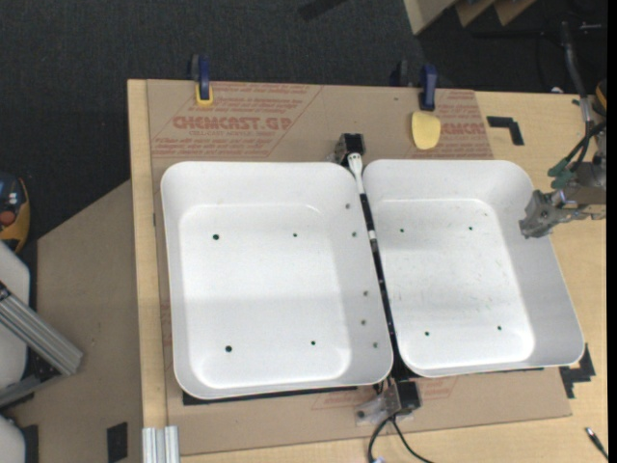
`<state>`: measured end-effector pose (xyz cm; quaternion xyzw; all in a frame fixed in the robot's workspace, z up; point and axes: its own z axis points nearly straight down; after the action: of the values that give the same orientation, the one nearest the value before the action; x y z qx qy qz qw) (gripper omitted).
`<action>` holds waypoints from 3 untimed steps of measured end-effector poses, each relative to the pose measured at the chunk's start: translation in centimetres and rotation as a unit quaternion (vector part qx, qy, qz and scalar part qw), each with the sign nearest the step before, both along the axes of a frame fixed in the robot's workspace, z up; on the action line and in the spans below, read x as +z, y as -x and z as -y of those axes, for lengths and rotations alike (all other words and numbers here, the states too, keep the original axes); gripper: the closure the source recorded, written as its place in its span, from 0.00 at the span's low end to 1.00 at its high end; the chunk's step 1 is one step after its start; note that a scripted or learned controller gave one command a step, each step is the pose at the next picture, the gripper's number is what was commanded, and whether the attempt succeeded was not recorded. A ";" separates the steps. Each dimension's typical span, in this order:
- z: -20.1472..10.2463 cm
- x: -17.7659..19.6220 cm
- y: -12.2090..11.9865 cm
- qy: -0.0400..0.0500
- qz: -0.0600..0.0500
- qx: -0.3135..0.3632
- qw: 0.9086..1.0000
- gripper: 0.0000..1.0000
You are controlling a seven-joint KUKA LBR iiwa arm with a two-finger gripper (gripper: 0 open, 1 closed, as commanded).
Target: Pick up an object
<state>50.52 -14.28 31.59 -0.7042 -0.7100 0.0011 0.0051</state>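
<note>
Nothing has been picked up yet, from where I stand. The gripper (538, 215) sits at the right rim of the right bin (521, 340), low over the edge, and I see nothing in it; it is too small and blurred here to say whether it is open or closed. The left bin (193, 355) and the right one show bare white floors. A small yellow object (425, 129) lies on the desk (154, 258) behind the right bin, well apart from the gripper. The whole grasp seems left to do.

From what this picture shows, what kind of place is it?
Probably a robotics lab bench: two white bins clamped on a cardboard-covered board, cables, and a gripper at the right bin's edge.
</note>
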 end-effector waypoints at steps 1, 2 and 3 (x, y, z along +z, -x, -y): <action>-7.0 -8.7 0.1 0.001 0.000 -0.001 1.000 1.00; -12.4 8.1 2.5 0.001 0.015 0.000 1.000 1.00; -18.1 -0.8 -2.5 0.002 0.000 -0.001 1.000 1.00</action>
<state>52.98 3.87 30.80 -0.7050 -0.7092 0.0025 0.0034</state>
